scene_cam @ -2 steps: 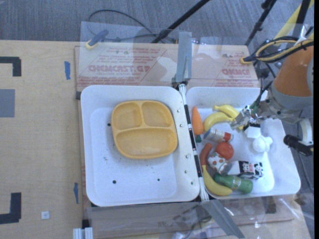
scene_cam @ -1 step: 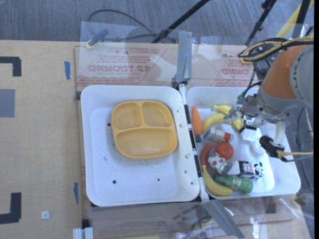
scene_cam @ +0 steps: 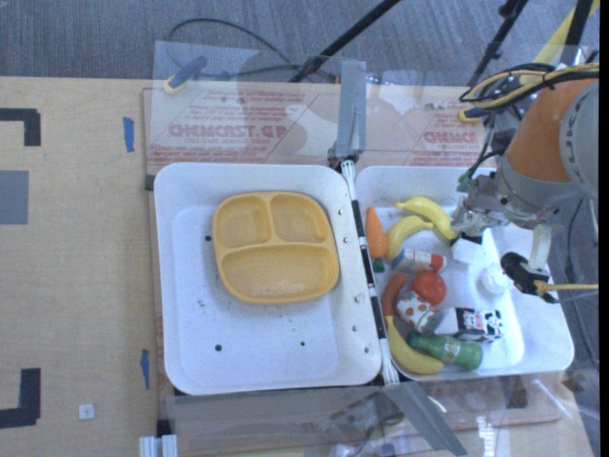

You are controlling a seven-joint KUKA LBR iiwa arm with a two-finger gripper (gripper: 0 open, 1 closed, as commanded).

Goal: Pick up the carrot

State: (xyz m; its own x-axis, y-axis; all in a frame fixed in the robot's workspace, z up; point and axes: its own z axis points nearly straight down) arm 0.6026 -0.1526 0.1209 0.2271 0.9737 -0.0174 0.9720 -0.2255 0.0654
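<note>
The carrot is lying by the left wall of the right bin, touching nothing that grips. Two bananas are sitting beside it. The gripper is hanging further right; I cannot tell how its jaws are standing.

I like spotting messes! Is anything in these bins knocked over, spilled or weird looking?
Nothing is spilled or broken. The right bin is simply crowded: the carrot lies against its left wall, with bananas beside it and other toys jumbled together below. The yellow plate sits flat in the left bin. The pincer hangs over the right bin.
</note>
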